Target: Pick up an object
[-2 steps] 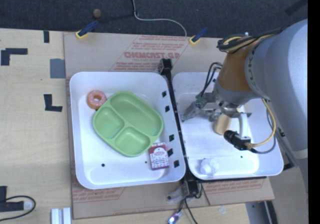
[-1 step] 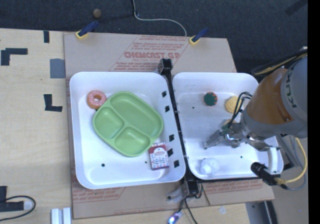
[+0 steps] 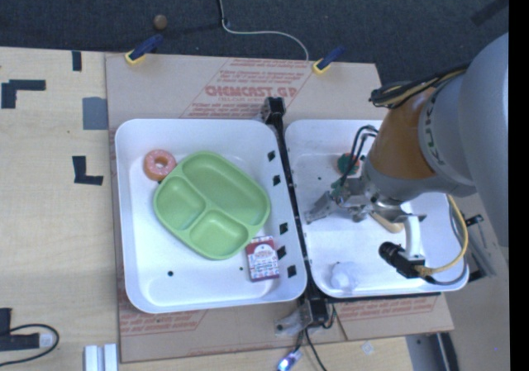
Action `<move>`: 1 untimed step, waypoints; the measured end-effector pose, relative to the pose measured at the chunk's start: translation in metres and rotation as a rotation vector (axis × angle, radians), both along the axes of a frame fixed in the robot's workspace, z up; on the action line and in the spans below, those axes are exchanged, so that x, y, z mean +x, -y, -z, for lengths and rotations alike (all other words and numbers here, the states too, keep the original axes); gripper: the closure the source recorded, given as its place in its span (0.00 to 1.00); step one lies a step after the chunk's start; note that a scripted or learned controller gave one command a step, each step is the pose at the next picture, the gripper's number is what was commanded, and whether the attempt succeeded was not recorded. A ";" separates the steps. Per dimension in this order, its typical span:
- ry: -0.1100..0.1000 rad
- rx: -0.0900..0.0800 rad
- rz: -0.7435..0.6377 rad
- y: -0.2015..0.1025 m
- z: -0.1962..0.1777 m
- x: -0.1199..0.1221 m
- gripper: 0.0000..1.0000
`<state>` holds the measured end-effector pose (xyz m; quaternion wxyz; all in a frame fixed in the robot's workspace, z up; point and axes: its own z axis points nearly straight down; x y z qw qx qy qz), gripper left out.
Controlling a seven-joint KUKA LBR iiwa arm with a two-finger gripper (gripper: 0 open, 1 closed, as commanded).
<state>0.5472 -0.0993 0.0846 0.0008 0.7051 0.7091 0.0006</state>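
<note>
My gripper (image 3: 324, 208) hangs low over the left half of the right bin (image 3: 430, 283), with the grey arm and its orange band (image 3: 401, 146) reaching in from the right. A small green object (image 3: 344, 164) lies just behind the gripper, partly covered by the wrist. Near the right bin's front wall sits a small white object (image 3: 340, 277). A tan piece (image 3: 392, 225) peeks out under the wrist. The left bin (image 3: 132, 196) holds a green divided plate (image 3: 212, 204), a pink donut (image 3: 159, 164) and a small red and white box (image 3: 263, 259).
A black divider (image 3: 288, 196) runs between the two bins. Both stand on a cardboard sheet (image 3: 240, 88) held by yellow and blue clamps (image 3: 142, 49). A cable (image 3: 426, 266) loops from the wrist over the right bin's front right.
</note>
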 end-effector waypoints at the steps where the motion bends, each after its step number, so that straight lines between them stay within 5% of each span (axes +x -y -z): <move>1: 0.011 0.000 0.003 -0.017 -0.168 -0.051 0.00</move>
